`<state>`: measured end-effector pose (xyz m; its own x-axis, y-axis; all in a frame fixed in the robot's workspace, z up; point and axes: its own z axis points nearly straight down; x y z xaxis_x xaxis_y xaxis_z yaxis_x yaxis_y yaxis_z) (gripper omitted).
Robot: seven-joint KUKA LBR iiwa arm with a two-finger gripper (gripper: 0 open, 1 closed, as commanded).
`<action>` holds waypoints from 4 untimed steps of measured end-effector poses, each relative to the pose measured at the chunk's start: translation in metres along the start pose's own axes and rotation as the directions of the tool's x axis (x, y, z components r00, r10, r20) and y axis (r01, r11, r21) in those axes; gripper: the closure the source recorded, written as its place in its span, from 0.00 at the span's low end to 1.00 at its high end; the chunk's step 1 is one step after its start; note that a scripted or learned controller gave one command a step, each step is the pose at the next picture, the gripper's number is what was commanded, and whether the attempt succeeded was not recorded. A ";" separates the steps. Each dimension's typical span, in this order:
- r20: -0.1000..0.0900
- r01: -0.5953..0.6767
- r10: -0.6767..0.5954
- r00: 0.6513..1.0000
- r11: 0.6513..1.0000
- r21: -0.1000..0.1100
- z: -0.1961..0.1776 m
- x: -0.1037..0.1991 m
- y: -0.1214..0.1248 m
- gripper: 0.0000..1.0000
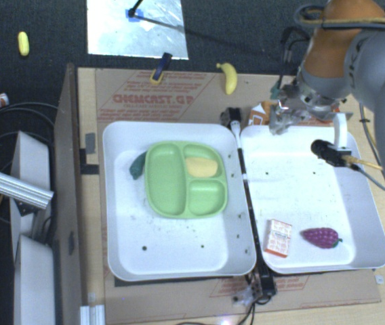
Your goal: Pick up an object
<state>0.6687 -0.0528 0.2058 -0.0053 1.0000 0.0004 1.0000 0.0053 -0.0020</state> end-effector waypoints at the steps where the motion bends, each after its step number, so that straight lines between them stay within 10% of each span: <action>1: -0.001 0.003 -0.003 1.000 1.000 -0.003 0.022 0.055 0.000 1.00; 3: 0.001 -0.005 0.005 1.000 1.000 -0.005 0.003 0.030 0.001 1.00; 4: 0.003 -0.008 0.008 1.000 1.000 -0.007 -0.023 -0.046 0.000 1.00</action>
<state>0.6690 -0.0989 0.2292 0.0030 1.0000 -0.0025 1.0000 -0.0030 0.0049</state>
